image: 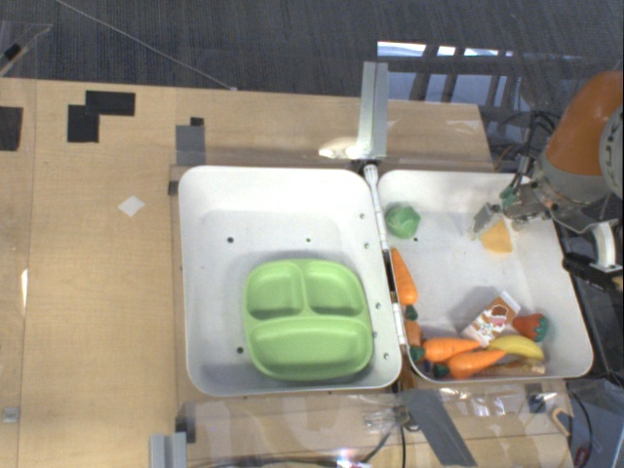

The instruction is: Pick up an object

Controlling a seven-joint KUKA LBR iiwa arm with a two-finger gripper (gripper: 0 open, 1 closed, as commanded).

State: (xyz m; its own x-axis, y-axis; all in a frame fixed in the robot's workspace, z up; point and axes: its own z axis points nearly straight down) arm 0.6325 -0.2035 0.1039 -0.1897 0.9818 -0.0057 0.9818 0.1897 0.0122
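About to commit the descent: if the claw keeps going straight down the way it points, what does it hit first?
Probably the yellow wedge, lying just below the claw in the right bin; depth is unclear from this slanted view.

Smooth matt white plastic bins (214, 261), glossy green plastic tray (308, 318), seemingly pale wood bench (88, 291)

Green divided plate (308, 319) in left bin (210, 261), claw (499, 210) over yellow wedge (498, 237) in right bin (575, 349)

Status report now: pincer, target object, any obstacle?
Pincer low in right white bin, above pale yellow wedge. Grip unconfirmed. Green round toy off to the side.
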